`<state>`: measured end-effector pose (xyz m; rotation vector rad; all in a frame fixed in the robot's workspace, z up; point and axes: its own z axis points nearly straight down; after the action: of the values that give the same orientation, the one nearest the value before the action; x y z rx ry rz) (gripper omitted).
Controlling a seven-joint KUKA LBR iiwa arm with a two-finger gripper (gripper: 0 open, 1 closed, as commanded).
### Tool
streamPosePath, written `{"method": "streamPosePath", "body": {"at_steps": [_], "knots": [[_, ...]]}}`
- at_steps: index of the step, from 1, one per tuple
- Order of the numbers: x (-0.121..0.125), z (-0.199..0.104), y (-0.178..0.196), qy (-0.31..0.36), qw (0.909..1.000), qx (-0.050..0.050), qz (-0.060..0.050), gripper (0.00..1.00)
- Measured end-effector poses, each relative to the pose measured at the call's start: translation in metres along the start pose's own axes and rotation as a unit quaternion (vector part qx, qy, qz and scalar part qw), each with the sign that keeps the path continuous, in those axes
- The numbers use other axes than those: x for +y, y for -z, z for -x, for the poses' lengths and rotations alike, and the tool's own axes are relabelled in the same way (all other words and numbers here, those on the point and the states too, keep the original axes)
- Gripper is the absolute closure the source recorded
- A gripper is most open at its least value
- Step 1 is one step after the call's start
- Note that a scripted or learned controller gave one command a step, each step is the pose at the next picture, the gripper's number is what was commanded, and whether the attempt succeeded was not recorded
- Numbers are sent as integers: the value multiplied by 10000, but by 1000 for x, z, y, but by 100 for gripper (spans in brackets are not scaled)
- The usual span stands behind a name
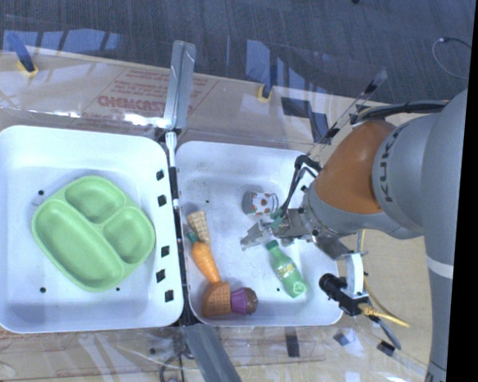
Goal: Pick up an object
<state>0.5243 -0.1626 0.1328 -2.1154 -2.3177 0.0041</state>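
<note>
My gripper [254, 234] hangs low over the middle of the right bin [224, 164], open, with nothing between its fingers. A small round can with a red-and-white label [259, 202] lies just behind it. A green bottle [286, 270] lies just to its right, near the wrist. To its left are a beige cone-shaped toy [198, 224] and an orange carrot [205, 261]. A brown and purple toy [230, 300] rests at the bin's front edge.
The left bin [19, 160] holds a green divided plate [93, 231]. A metal divider [180, 87] stands between the bins at the back. The grey arm with its orange band [351, 178] covers the right bin's right side.
</note>
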Motion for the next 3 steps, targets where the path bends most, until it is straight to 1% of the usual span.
{"method": "streamPosePath", "body": {"at_steps": [1, 2, 3], "knots": [[-50, 21, -42, 115, 9999, 3, 6, 0], [-48, 21, -31, 151, 9999, -9, 23, 100], [-12, -21, 44, -1252, 9921, 2, 14, 100]]}}
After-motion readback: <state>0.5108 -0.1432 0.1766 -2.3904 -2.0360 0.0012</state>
